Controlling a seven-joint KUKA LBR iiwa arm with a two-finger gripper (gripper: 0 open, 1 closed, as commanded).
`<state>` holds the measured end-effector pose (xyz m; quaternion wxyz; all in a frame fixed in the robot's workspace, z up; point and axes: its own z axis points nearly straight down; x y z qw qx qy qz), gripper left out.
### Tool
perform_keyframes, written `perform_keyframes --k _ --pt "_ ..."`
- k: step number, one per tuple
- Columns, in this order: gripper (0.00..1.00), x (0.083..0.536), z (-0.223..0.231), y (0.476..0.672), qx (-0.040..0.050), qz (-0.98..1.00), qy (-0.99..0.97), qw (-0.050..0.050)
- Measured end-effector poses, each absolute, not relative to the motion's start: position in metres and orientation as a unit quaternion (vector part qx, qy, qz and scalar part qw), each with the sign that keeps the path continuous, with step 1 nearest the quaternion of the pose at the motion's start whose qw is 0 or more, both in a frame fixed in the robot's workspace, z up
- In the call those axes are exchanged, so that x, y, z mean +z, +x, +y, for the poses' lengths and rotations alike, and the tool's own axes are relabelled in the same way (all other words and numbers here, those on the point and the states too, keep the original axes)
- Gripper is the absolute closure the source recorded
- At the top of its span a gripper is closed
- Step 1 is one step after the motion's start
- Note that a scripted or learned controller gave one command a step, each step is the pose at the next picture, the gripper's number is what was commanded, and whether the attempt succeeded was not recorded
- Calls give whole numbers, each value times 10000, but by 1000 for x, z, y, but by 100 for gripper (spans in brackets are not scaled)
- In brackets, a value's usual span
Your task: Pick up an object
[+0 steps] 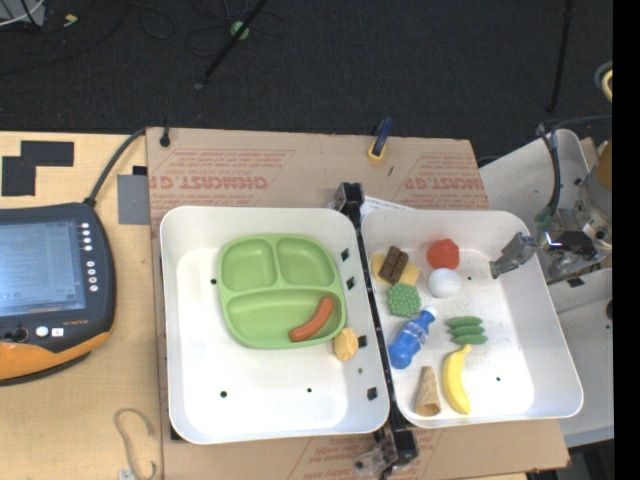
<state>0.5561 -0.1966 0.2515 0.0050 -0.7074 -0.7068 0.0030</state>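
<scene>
At the right edge of the camera view the gripper point(520, 253) hangs over the right rim of the right bin point(560, 368), its grey jaws reaching in toward the bin's upper right part; whether the jaws are spread or closed cannot be told, and nothing shows between them. The right bin carries the loose things: a red ball point(443, 254) near the top, a white ball point(444, 283) just below it, a brown block point(394, 263) lying on a yellow piece at the upper left, a green knobbly piece point(404, 299) under that, a blue bottle point(411, 338) tilted beside the divider, a green pea pod point(466, 329) toward the middle, a yellow banana point(457, 377) lower down, and an ice-cream cone point(427, 391) just left of the banana. The left bin point(200, 398) bears a green divided plate point(275, 288) with a red sausage point(313, 319) in its large lower compartment, and a small yellow lump point(346, 345) sits just beside the plate's lower right corner. A tablet-like control pendant point(50, 278) rests on the bench point(60, 408) to the left of the bins.
</scene>
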Motion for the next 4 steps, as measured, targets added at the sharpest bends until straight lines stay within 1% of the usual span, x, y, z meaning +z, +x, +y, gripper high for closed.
perform_keyframes --k 1,2,3,4 --pt "0 257 -197 558 4 -7072 -7070 5" --pt "0 192 -192 556 21 -7078 -7064 44" --pt "0 145 -195 561 17 -7074 -7068 34" --pt "0 91 -192 560 17 -7074 -7068 39"
